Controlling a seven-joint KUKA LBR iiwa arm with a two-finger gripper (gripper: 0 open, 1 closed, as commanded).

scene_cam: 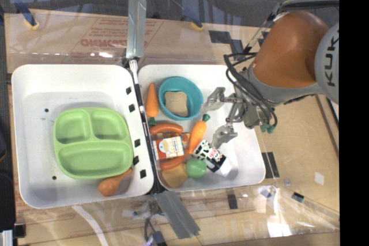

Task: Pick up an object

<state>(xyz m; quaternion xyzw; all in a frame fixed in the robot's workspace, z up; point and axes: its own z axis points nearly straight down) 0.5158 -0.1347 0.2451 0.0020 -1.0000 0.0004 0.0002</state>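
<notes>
Nearest the camera, at the right bin's [248, 173] front edge: a tan lump [174, 177], a green round fruit [196, 168] and a small black-and-white cow-print carton [211, 158], all packed close. Just behind them sits an orange juice box [170, 147] with a printed label too small to read, wedged between a red sausage-shaped piece [165, 129] and another orange piece below it. One carrot [197, 134] leans against the box's right side; a second carrot [151, 100] lies along the divider wall. Teal bowl [180, 97] at the back of the bin holds a tan piece of bread.

Tool [220, 114] hangs over the right bin, fingers spread apart, nothing between them; lower finger is just above the cow-print carton, upper finger near the bowl's rim.

Left bin [26, 124]: green sectioned plate [92, 142], with a brown drumstick-like item [114, 183] at its front corner.

Red mirrored print on the counter [69, 37] behind the bins is unreadable. Arm [288, 52] shows white letters "KU".
</notes>
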